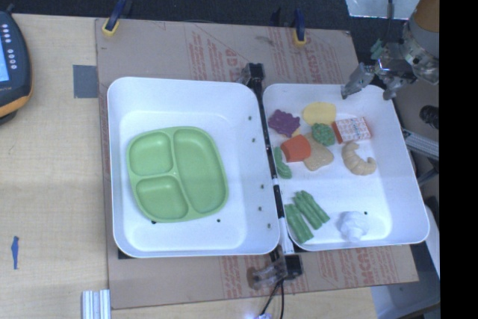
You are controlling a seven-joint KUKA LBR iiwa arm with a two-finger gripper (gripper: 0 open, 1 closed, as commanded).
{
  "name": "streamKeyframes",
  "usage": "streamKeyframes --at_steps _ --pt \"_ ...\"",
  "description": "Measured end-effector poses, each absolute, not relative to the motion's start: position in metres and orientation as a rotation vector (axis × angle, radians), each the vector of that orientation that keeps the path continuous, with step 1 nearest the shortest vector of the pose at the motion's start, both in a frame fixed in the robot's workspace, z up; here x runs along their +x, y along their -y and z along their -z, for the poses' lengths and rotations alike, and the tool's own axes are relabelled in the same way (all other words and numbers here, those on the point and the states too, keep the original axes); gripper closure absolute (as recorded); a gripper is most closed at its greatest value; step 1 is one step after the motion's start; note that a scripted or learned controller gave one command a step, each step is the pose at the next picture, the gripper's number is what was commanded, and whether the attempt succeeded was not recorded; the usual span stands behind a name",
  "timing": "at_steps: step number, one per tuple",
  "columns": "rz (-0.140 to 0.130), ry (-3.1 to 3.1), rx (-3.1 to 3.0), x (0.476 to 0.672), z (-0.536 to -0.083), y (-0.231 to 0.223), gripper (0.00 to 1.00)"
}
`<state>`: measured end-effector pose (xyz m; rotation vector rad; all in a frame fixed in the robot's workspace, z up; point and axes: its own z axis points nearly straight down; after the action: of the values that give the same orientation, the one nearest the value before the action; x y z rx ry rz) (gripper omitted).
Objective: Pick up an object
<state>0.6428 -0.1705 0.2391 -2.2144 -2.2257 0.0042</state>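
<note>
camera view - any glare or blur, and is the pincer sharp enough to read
Camera view: even, soft lighting with faint shadows; the white bins look bright and slightly washed out, the small white object nearly blends in; the pincer at the right bin's top corner is small and blurred, so its state is unreadable.

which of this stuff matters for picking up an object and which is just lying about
For the job: gripper, above the right bin's far edge; the toy foods in that bin: purple grapes, yellow piece, croissant, green beans.

Lying about: green divided plate in the left bin, handheld controller, blue clamps.
</note>
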Motion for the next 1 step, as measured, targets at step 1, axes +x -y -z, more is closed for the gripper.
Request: streamKeyframes --at_steps 1 --pt "-0.021 2.208 -2.202 0.5275 -0.0907 0.1565 0.0"
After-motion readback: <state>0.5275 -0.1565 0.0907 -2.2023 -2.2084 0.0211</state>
